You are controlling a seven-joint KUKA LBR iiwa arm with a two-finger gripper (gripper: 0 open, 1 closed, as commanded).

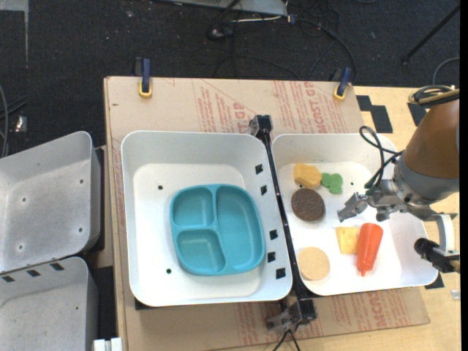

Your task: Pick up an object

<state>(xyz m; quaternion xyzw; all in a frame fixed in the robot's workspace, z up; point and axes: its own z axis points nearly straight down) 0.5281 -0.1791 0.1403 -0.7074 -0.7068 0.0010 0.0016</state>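
The grey arm with its orange band reaches in from the right, its claw low and pointing left.

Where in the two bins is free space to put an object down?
Left bin: bare floor around the teal tray, mostly above it. Right bin: crowded around the patty, cheese, carrot and pincer; its lower right corner is bare.

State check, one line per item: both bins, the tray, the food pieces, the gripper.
left bin: holds the tray
teal tray: flat, upright, three compartments bare
right bin: holds six food pieces
yellow piece: lying, beside the green piece
green piece: lying
brown disc: flat
tan disc: flat
yellow wedge: lying against the carrot
carrot: lying loose
gripper: above right bin, holding nothing visible
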